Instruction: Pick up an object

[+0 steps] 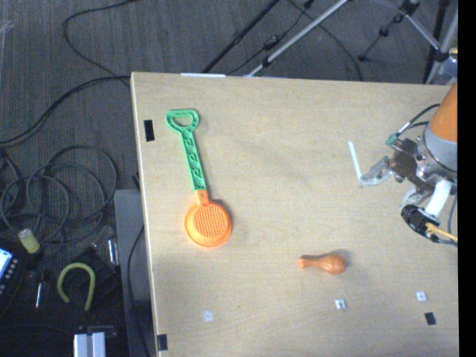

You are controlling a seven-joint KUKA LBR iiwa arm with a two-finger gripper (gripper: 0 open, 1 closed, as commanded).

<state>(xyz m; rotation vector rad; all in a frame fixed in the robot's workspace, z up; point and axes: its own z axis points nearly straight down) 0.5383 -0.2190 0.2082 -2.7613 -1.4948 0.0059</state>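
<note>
Two things lie on the tan tabletop (pixel 297 125): a green-handled orange strainer (pixel 199 192) at the left and a small orange pear-shaped toy (pixel 324 262) nearer the middle. At the right edge the pincer (pixel 372 173) hangs well apart from both, and I cannot tell how it is set. The approach looks barely begun; next it should travel left over the nearer toy and descend, nothing blocking.

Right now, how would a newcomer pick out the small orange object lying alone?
Start at the tan bench top and look toward its near edge, right of centre. The small orange pear-shaped piece lies there alone; unlike the orange strainer with green handle at left, it is solid, without mesh.
</note>
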